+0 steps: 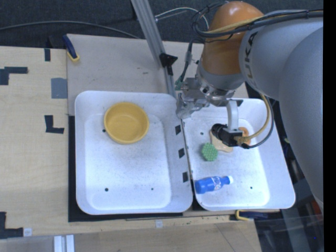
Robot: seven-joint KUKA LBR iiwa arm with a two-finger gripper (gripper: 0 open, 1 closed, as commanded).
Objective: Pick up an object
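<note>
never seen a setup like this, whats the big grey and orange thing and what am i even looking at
This is a single picture from a camera fixed above a bench, looking down at a slant. The big grey shape with the orange band is a robot arm reaching in from the right. Its hand hangs over the far left corner of the right bin, near the divide between the two shallow white bins. The left bin holds an upright yellow bowl. The right bin holds a small green ball and a blue bottle lying on its side. All three lie apart from the hand, and I see nothing held in it.
</note>
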